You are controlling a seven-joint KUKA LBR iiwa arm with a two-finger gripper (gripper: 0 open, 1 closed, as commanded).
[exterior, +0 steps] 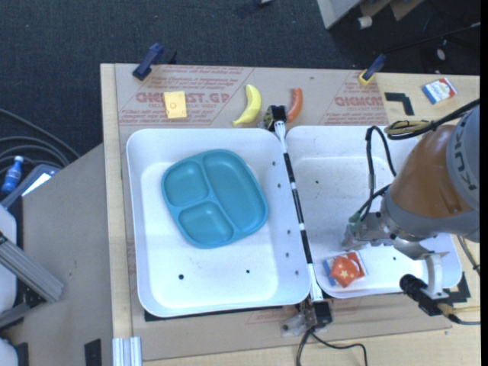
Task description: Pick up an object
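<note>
A small red and orange object (345, 270) on a white backing lies in the right bin (328, 166), near its front left corner. My gripper (356, 232) hangs low over the right bin, just above and slightly right of that object. The grey wrist and orange band cover the bin's right half. A blue divided plate (214, 197) lies flat in the left bin (152, 273).
Behind the bins on the cardboard bench lie a yellow banana (248, 105), an orange pepper-like toy (294, 104) and a yellow block (174, 105). Blue clamps (149, 61) hold the back edge. A black divider (293, 204) runs between the bins.
</note>
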